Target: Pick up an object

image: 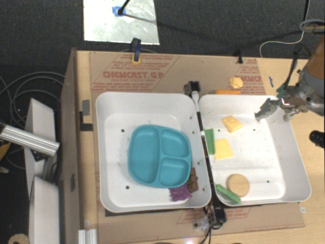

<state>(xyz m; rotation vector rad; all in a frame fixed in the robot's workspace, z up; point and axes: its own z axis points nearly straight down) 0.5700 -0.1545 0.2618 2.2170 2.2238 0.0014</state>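
Observation:
In the right bin lie a yellow cheese wedge, a flat yellow square, a green strip, a tan round piece and a green pod. My gripper hangs over that bin's far right part, right of the cheese wedge and apart from it. Its fingers are spread open, and nothing sits between them. The left bin holds a teal divided plate, with a purple item and a brown item at the plate's near right.
An orange carrot-like piece and a yellow lump lie on the cardboard behind the right bin. A black divider runs between the bins. Cables hang at the upper right, by the arm.

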